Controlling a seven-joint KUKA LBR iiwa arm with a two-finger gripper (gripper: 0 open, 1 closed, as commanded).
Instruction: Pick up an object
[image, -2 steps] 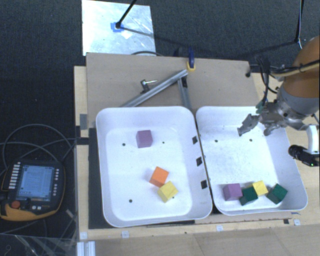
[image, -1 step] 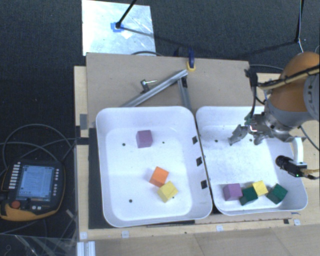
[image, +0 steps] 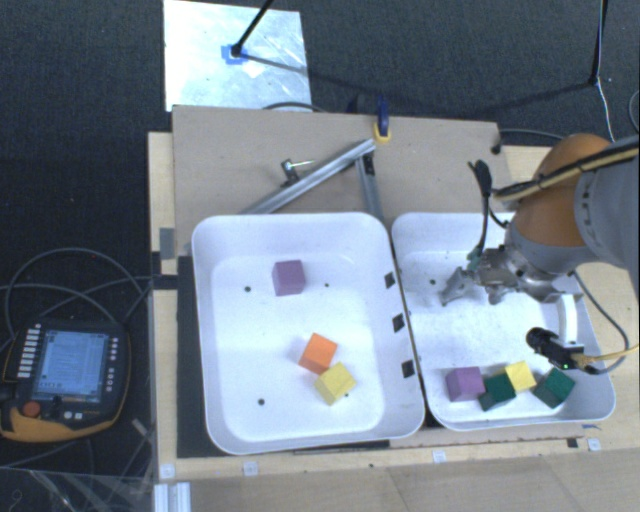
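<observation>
You are looking down on two shallow white plastic bins set side by side, so that blocks can be taken from either. The left bin (image: 215, 260) holds a small purple cube (image: 288, 277) near its far side, with an orange cube (image: 318, 352) and a yellow cube (image: 335, 382) touching each other nearer the front. The right bin (image: 420, 240) holds four blocks clustered along its front wall: a purple block (image: 464, 382), a dark green block (image: 496, 390), a yellow block (image: 520, 375) and a second green block (image: 552, 386). The two-finger gripper (image: 470, 283) hangs over bare floor in the far half of the right bin. Whether it is spread or pressed together cannot be told from this view; nothing is seen pinched in it. The nearest candidate, the purple block, lies well apart from the gripper, toward the front wall. Judge the pick as not yet begun
</observation>
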